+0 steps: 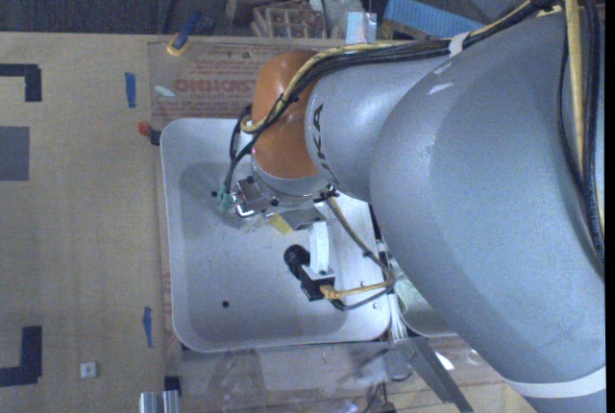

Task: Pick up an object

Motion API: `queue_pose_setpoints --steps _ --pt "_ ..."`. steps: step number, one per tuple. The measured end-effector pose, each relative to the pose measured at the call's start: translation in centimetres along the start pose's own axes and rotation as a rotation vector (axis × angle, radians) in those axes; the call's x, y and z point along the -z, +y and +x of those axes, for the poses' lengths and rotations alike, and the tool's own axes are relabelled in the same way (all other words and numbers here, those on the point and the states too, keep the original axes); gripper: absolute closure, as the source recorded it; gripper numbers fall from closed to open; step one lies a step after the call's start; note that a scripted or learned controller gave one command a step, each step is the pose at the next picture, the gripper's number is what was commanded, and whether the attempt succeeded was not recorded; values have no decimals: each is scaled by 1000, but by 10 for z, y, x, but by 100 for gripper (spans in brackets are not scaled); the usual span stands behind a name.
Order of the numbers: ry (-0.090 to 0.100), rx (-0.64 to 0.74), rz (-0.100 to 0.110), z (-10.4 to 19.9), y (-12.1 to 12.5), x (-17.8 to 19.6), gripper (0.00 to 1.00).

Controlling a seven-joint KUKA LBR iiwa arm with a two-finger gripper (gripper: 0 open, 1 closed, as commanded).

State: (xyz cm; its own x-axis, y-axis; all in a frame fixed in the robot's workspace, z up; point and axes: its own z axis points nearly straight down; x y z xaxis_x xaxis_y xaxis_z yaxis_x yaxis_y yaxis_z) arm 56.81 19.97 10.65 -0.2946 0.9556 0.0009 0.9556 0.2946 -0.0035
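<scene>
Pincer (233,202): it's low over the floor of the left white bin (192,152), tucked under the orange band (283,123).
Pincer state: cannot tell, since the wrist covers it from above.
Green thing (222,200): small, peeking out right at the pincer's left edge. Whether it's touching or gripped cannot be told.
Yellow piece (281,225): just beside the pincer on its right, a touch nearer the camera, partly under the wrist.
Dark speck (226,305): well apart from the pincer, alone on the floor toward the bin's near wall.
Arm (461,190): it reaches in from the right, big and grey above the pincer.
</scene>
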Motion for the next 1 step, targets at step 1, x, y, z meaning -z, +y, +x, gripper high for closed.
queue_pose_setpoints --steps 1 --pt "22 -102 19 -28 -14 -12 100"
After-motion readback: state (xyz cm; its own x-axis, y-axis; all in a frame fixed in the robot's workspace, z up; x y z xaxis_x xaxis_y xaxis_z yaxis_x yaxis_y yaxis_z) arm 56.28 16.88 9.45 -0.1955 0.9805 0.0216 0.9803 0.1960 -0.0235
